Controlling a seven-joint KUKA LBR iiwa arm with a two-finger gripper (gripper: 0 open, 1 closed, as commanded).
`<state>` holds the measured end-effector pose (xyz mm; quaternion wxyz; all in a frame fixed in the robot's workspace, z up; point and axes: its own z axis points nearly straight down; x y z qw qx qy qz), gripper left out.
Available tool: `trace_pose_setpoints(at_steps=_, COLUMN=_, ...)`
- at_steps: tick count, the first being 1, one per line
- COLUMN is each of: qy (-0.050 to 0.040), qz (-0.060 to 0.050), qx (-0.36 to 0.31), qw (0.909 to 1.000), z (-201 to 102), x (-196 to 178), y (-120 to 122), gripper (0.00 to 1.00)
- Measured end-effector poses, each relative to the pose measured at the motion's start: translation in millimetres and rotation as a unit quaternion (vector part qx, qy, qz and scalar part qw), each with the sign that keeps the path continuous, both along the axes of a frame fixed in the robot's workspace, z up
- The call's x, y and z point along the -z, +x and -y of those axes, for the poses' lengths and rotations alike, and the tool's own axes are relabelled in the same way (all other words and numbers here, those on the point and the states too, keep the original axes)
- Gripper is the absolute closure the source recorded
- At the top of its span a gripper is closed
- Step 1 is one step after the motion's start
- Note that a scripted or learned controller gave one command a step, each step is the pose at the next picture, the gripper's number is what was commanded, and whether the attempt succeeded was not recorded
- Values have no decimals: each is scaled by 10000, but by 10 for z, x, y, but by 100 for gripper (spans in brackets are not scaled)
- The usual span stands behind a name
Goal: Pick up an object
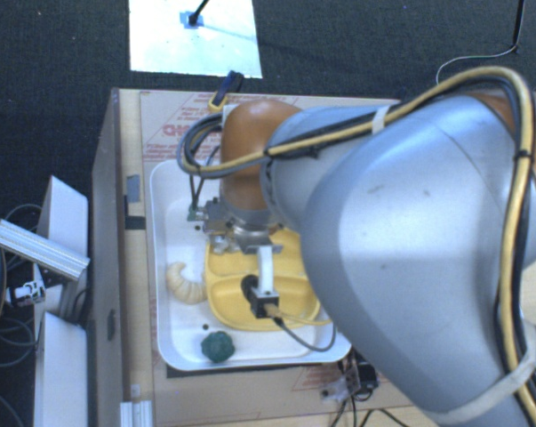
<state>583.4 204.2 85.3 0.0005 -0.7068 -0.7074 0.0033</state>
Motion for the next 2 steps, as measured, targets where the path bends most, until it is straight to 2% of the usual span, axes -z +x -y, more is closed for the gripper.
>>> trace_pose_setpoints(at_steps=1, qy=24, qz=24, qx=-4, qw=10000, z=44, x=-3, y=24, gripper=100)
trace_pose_setpoints(at_steps=2, qy=26, qz=50, qx=-5, qw=10000, z=275, x=-11, y=15, gripper=100)
